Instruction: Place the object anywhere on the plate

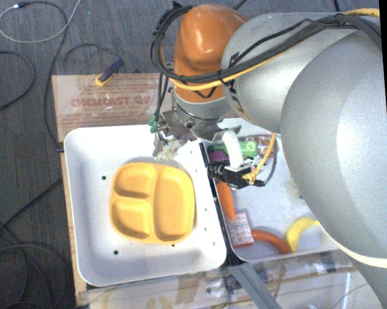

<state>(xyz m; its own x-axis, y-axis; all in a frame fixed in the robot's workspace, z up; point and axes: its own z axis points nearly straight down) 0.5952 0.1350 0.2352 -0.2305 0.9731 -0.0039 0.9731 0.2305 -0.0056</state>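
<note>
A yellow plate [154,201] with three compartments lies in the left white bin [95,258]. My gripper [165,145] hangs just above the plate's far edge, close to the wall between the two bins. The arm's grey wrist and orange band cover it from above, and I cannot make out anything held in it. In the right bin [320,244] lie a carrot [226,201], a purple piece [217,156], a green piece [249,146], an orange-red sausage shape [271,240] and a yellow banana [301,230].
The arm's large grey body covers most of the right bin. A red and white packet [239,230] lies by the carrot's near end. A brown cardboard sheet [102,101] lies beyond the left bin, with a small tool [108,72] on it.
</note>
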